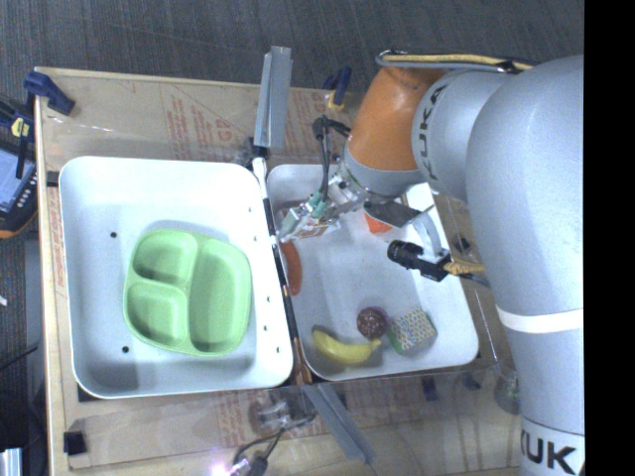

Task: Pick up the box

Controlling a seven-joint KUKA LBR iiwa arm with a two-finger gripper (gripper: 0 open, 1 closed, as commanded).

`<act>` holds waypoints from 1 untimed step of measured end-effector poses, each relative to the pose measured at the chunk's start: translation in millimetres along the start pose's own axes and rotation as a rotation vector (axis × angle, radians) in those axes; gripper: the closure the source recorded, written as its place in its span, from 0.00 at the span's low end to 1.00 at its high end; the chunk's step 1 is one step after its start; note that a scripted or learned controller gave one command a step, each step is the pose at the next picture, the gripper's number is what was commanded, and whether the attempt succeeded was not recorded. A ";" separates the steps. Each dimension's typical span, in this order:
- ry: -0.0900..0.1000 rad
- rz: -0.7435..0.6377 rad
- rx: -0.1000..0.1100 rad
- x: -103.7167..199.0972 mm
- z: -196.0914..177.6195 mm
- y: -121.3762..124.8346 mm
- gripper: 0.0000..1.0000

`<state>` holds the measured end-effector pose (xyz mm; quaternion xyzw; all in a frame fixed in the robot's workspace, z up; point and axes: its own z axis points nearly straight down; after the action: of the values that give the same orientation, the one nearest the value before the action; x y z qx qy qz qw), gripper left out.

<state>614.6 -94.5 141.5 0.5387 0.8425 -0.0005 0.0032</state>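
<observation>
The grey arm with the orange band (pixel 392 117) reaches in from the right and bends down over the right-hand shallow white bin (pixel 451 340), its large grey body covering that bin's right side. The end effector (pixel 316 213) sits low at the bin's upper left corner, close against the divider between the two bins; whether it is released or clenched cannot be told, as the wrist hardware and cabling crowd that spot. A small patterned item with green and red markings lies directly at the end effector, but its nature and whether it is gripped cannot be made out. The small box with a green and pale checked pattern (pixel 412 329) rests on the bin floor near the lower right, well apart from the end effector and untouched. Just beside it on the left is a round dark brown object (pixel 373 320), and a yellow banana (pixel 344 346) lies along the lower edge, near the round object. A slender reddish-brown oblong item (pixel 292 268) lies against the left wall of this bin. The left-hand white bin (pixel 89 196) contains a light green three-compartment plastic tray (pixel 189 291), set flat toward its centre. Both bins rest on the brown board-covered table (pixel 149 107).
</observation>
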 end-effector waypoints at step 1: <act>0.002 -0.003 0.002 0.7 -8.8 0.0 1.00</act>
<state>614.3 -93.8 150.4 0.5375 0.8433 -0.0009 0.0021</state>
